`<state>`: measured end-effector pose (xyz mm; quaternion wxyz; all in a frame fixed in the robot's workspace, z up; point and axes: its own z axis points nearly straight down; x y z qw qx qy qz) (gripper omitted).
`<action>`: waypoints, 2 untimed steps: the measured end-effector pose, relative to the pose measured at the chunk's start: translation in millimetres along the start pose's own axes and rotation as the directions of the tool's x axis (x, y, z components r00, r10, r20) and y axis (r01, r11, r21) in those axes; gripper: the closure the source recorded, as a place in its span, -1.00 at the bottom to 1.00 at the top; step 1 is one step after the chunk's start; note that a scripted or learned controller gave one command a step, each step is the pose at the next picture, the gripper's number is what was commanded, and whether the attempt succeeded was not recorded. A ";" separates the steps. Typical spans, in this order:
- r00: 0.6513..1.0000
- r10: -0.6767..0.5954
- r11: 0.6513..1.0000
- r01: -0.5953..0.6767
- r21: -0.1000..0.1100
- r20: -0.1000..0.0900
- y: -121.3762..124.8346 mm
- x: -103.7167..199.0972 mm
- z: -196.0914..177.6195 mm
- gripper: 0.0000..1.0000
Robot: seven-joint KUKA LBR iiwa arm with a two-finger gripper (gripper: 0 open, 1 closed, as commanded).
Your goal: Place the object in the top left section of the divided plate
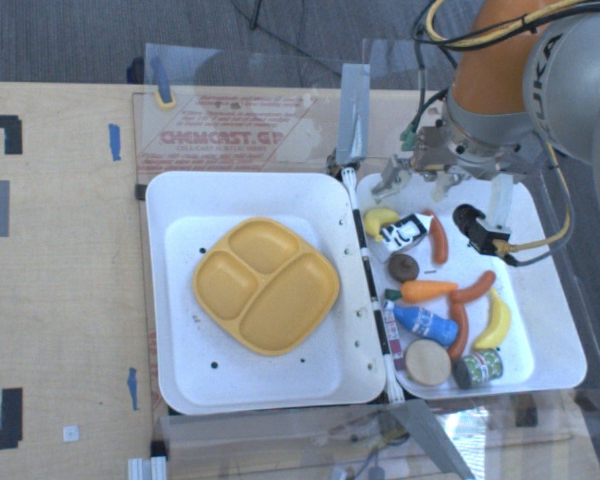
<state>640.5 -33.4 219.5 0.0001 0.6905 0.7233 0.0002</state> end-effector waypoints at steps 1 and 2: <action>1.000 -0.001 1.000 0.001 -0.003 0.000 1.0 -0.1 -10.8 1.00; 0.998 0.067 0.998 -0.067 -0.003 0.002 -16.9 -25.2 -187.1 1.00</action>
